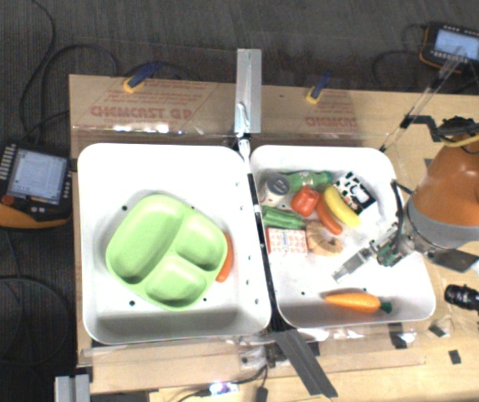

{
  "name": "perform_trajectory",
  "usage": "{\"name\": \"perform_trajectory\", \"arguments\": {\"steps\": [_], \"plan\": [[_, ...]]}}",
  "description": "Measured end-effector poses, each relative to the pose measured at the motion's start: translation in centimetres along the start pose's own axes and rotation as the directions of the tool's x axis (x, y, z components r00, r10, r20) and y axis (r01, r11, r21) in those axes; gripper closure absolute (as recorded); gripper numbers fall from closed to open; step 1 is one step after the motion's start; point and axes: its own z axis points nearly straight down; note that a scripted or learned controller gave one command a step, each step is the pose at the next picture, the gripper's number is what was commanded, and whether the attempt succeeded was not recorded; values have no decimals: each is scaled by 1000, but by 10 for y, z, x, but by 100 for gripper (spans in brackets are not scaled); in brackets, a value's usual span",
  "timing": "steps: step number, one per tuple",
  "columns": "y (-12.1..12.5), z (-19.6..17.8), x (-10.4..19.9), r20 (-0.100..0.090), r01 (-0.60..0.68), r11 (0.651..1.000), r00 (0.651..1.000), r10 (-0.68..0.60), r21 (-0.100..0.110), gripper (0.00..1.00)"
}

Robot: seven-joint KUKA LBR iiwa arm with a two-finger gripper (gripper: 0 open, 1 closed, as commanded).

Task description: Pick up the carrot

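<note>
The gripper (355, 264) hangs over the right bin (407, 224), and its fingers seem parted around nothing, though they are small and blurred. The carrot (352, 301) lies just below it on the bin floor, near the front wall, apart from it. Up and left of the gripper sits a heap of toy food (315, 203).

Your left bin (97, 308): divided plate (166, 248) in the middle | your right bin (407, 312): toy food pile (311, 208) at back left, carrot (352, 301) alone at front | gripper (352, 265) above right bin, between pile and carrot, behind the carrot.
</note>
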Motion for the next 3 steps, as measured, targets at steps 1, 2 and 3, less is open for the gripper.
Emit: {"name": "perform_trajectory", "arguments": {"steps": [1,2,3], "plan": [[9,17,17,0,523,852,852,-523,0,0],[-3,57,-13,2,-152,988,988,152,-8,0],[7,-17,14,1,209,978,978,-209,1,0]]}}
